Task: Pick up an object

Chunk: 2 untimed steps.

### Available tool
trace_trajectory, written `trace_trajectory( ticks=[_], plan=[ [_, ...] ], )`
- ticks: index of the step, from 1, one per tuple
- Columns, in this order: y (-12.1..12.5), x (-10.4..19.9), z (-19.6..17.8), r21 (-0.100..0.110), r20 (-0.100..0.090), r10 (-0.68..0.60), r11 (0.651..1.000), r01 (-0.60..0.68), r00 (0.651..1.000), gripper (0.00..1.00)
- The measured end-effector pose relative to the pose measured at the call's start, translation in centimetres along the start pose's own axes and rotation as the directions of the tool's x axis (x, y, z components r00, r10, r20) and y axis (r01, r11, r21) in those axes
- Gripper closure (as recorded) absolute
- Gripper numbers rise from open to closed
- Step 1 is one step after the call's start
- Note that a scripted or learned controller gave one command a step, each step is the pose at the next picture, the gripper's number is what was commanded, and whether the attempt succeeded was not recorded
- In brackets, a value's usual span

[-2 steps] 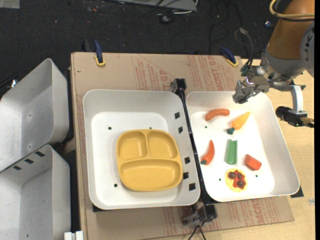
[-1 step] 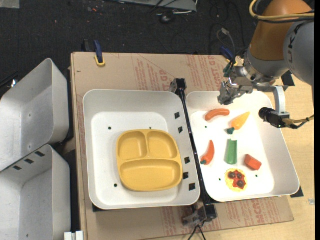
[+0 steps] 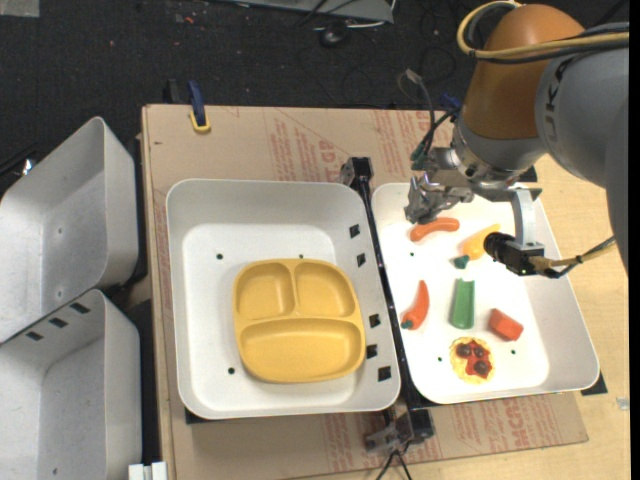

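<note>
My gripper hangs over the far left corner of the right bin. It is just above and behind an orange-red sausage, and nothing is seen held in it. A yellow banana-like piece lies to the right of the sausage, with a small teal bit in front of it. Nearer the front lie a red chili, a green cucumber piece, a small red block and a little pizza.
The left bin holds a yellow divided plate. A dark divider runs between the two bins. The arm's grey and orange body looms over the right bin's far edge. Two white containers stand off the bench at the left.
</note>
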<state>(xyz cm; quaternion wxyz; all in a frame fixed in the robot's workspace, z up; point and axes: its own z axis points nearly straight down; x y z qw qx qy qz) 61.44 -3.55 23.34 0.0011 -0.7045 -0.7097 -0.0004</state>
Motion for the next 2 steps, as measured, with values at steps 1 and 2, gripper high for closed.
trace_trajectory(
  ticks=[1, 2],
  plan=[
    [-1.6, 4.8, -0.6, 0.000, 0.000, 0.000, 1.000, 0.000, 1.000, 1.00],
    [-2.9, 9.6, -1.1, 0.001, 0.000, -0.001, 1.000, 0.001, 1.000, 1.00]
  ],
)
